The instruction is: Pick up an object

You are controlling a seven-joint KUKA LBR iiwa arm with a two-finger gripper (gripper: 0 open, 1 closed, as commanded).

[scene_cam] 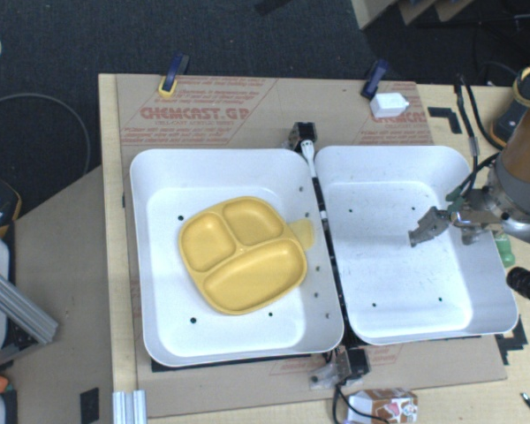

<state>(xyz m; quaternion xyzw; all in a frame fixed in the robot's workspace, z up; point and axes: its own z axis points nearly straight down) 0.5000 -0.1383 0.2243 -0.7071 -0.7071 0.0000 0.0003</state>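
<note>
From my feed I see the yellow divided plate [242, 254] lying flat in the left bin [150, 237], filling most of its floor, with its small tab handle pointing toward three o'clock, close to the bin's right wall. The plate has three compartments, the largest on the six o'clock side. The arm [517, 162] comes in from three o'clock and sits over the right bin [397, 316], with the gripper [427, 230] hanging above the three o'clock half of that bin's floor, well apart from the plate. I cannot tell whether the jaws are apart or together; what I can make out is a dark grey tip pointing toward nine o'clock, and nothing visible sits between them. On the cardboard-covered surface [247, 109], a small white block [389, 105] rests at twelve o'clock of the right bin, beside a blue clamp [374, 79].
</note>
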